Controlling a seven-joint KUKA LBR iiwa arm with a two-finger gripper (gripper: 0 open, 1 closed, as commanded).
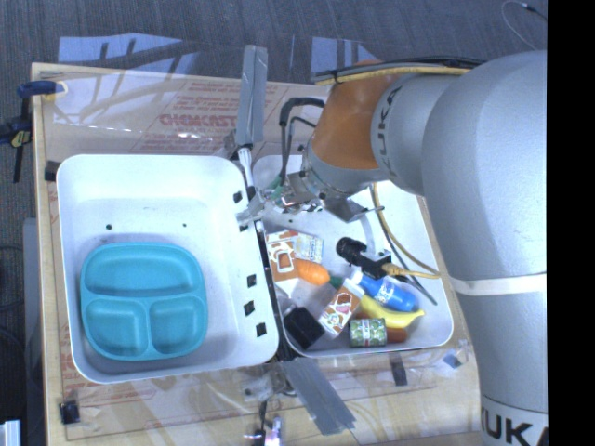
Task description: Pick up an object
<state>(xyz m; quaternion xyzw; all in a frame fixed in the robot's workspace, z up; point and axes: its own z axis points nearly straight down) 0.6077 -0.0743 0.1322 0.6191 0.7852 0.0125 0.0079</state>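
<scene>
My gripper [271,210] hangs low over the far left corner of the right bin [437,277], close to the wall shared by the two bins. The grey arm with its orange band [349,128] covers the far half of that bin. In the near half lie several small things. An orange carrot [311,271] rests just in front of the gripper beside a printed carton [291,246]. Further right are a blue bottle [389,294], a yellow banana [395,318] and a green can [368,333]. I see nothing held in the gripper.
The left bin [139,184] holds a teal divided plate [142,298] in its near left part. A black block [303,326] and a small brown packet [340,309] lie near the right bin's front wall. A grey upright bar [249,96] stands behind the bins.
</scene>
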